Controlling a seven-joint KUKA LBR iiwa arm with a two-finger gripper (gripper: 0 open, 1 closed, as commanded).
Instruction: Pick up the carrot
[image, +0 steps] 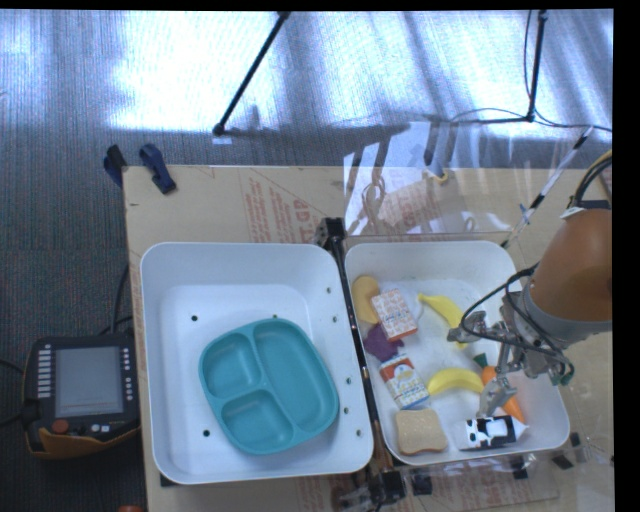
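The carrot (513, 408) is a small orange piece lying near the right wall of the right bin (470, 252), and the arm's tool partly covers it. Another bit of its orange shows at the tool's left side. My gripper (494, 392) hangs directly over the carrot, reaching in from the right under the orange wrist band. It is low in the bin, at or just above the carrot. Whether the carrot is gripped is hidden from this angle.
Around the carrot lie a cow-patterned carton (492, 432), two bananas (455, 381) (440, 308), a bread slice (420, 431), a juice box (405, 383), a red box (394, 314) and a purple piece (380, 343). The left bin (170, 280) holds a teal divided plate (268, 385).
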